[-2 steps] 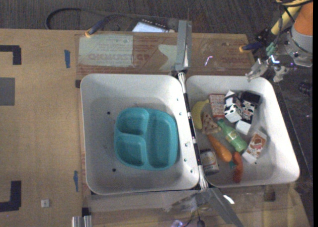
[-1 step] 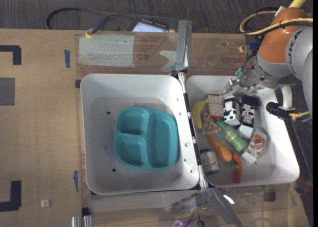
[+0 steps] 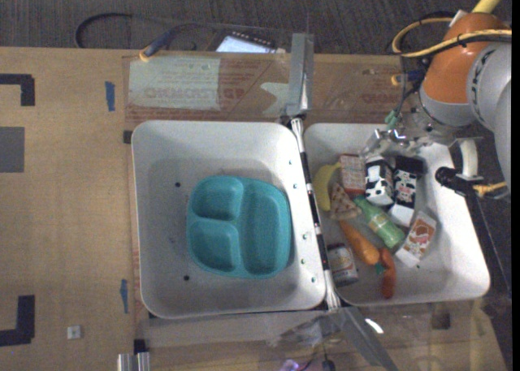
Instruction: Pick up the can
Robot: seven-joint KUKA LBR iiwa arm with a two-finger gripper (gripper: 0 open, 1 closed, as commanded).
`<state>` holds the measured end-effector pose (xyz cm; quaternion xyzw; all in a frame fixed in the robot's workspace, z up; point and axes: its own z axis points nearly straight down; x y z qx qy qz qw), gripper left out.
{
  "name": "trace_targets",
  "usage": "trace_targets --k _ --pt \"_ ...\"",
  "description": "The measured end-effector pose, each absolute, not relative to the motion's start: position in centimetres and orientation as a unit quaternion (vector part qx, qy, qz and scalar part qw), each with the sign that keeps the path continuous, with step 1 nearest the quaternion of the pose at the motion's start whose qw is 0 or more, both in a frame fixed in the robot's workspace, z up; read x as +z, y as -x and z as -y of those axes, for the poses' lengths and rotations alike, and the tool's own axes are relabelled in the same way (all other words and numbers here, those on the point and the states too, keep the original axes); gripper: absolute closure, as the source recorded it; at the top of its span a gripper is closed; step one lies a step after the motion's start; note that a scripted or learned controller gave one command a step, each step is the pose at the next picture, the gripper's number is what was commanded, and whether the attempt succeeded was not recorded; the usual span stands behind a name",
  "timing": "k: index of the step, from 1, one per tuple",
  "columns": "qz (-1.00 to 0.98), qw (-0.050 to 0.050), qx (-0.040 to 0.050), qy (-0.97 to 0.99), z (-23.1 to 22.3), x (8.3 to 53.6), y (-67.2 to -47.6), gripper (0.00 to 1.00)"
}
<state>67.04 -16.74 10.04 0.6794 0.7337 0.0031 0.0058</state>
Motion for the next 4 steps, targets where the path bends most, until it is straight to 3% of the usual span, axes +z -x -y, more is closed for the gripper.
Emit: trace_targets --k 1,2,3,4 --pt "-0.734 0.007 0.0040 -0.679 16.6 11.2 -67.2 1.00" --pt "-0.851 0.003 0.0005 -0.525 21.0 22.2 -65.7 1.00" --pt "-0.807 0.002 0.0005 -0.591 22.4 32.8 -63.8 1.00" --pt "-0.810 0.003 0.0007 -0.587 21.7 36.3 -66.2 1.00"
